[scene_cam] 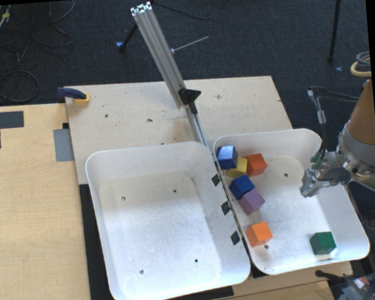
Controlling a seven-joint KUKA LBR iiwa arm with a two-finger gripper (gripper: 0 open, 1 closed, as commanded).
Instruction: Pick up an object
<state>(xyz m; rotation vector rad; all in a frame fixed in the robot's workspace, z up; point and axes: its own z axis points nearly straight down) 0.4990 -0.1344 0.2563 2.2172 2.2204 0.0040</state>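
Hovering over the right edge of the right shallow white plastic bin [284,137], my grey metal gripper [310,186] hangs above bare floor, with nothing between its tips; whether it is parted or closed, I cannot tell from this slant.

Nearest to me sits the small green cube [323,242], alone in the near right corner, close to the wall. Well apart from it, along the left wall, cluster a blue cube [226,154], a yellow block [240,166], an orange-red cube [256,164], a darker blue cube [241,186], a purple cube [251,200] and an orange cube [259,233].

I judge the green cube light, rigid and unbreakable, probably smooth-faced. I would grip two opposite flat faces, squarely, minding the nearby wall.
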